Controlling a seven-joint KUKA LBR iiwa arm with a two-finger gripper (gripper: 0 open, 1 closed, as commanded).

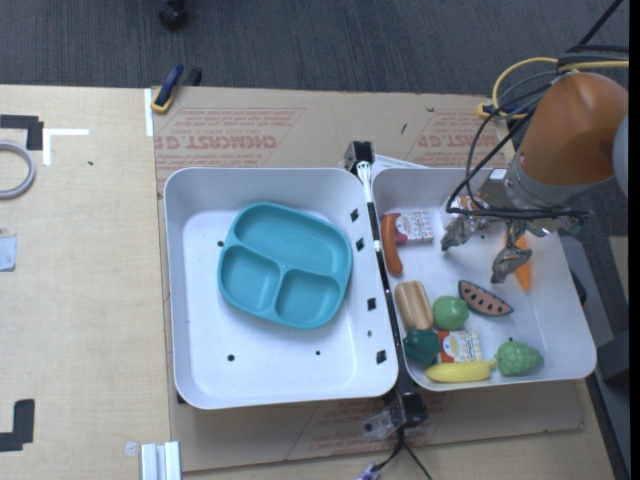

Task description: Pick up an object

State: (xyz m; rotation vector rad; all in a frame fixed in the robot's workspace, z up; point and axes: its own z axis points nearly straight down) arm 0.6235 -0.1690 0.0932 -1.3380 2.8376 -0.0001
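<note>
My gripper [483,250] hangs open over the back part of the right bin [570,313], with only white bin floor showing between its two fingers. An orange carrot piece [523,274] lies just beside the right fingertip [508,264]. A white packet [417,226] and a red sausage [391,245] lie to the left of the left fingertip [454,237]. Toward the front of the bin are a watermelon slice [485,299], a bread roll [413,305], a green apple [451,313], a banana [460,371] and a leafy green piece [518,358].
The left bin [190,298] holds a teal divided plate [285,265]. A dark green vegetable [421,346] and a small printed packet [463,345] crowd the right bin's front left corner. Cables trail from the arm's orange band [570,133] at the right.
</note>
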